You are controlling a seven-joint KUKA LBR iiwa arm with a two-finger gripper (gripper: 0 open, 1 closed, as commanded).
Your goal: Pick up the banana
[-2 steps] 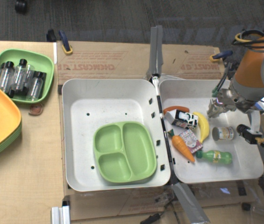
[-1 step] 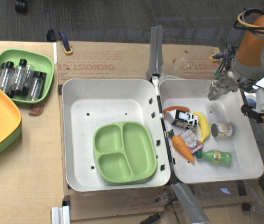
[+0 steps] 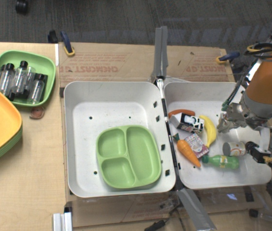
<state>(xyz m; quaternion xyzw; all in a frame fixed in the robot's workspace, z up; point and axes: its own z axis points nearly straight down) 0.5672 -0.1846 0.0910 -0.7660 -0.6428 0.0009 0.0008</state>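
The gripper (image 3: 226,124), nearest the lens and low over the right bin (image 3: 251,179), has fingers whose spread cannot be told and nothing visibly between them, poised just right of the banana (image 3: 209,129), which lies free beside the carrot (image 3: 189,152) and green bottle (image 3: 221,161).

two white bins (image 3: 78,143), one green divided plate (image 3: 129,156), one banana (image 3: 209,130), one carrot (image 3: 189,153), one green bottle (image 3: 221,161)
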